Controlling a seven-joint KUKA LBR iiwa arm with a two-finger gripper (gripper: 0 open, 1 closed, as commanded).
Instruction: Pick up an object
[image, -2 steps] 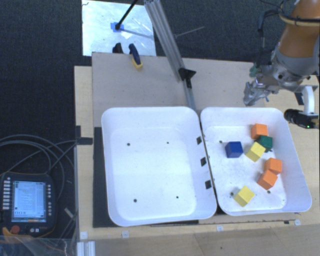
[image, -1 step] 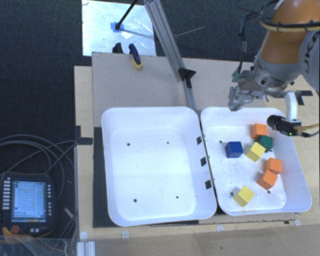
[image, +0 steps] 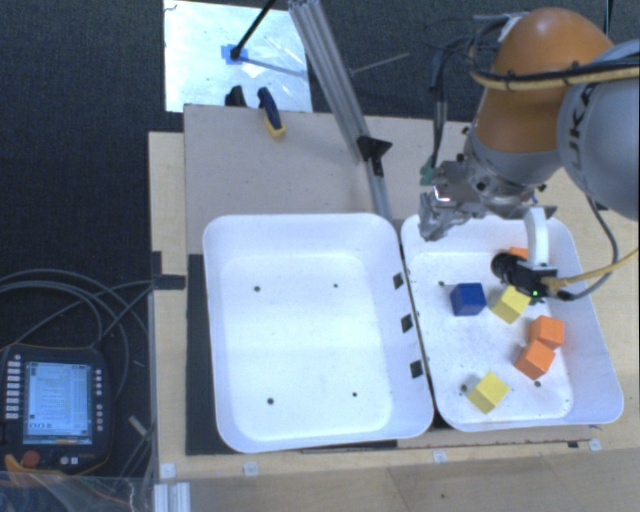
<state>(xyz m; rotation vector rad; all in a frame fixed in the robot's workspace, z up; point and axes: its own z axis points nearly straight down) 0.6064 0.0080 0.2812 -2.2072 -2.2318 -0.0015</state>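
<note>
The grey arm (image: 560, 90) with its orange band is reaching in from the right and hanging over the far edge of the right bin (image: 590, 400), while the left bin (image: 300, 240) is lying alongside it, the two sitting rim to rim on the bench (image: 170, 200). The gripper (image: 440, 218) is hovering at the far left corner of the right bin, pointing down and slightly leftward; how far apart it is standing cannot be told from this angle, and nothing is showing in its grasp. The blocks are all lying in the right bin, nearer the camera and to the right of the gripper, apart from it. The blue cube (image: 467, 298) is sitting closest, just below and right of the gripper, its faces roughly square to the bin walls. Beside it a yellow block (image: 510, 304) is lying turned on a diagonal, and partly under a black fitting (image: 520, 272) on the arm. Two orange blocks (image: 540, 345) are resting together near the right wall, stacked or touching, tilted slightly. Another yellow block (image: 489, 391) is lying near the front rim, rotated diagonally, well apart from the gripper. A teach pendant (image: 52, 405) is lying off the bench at lower left.
</note>
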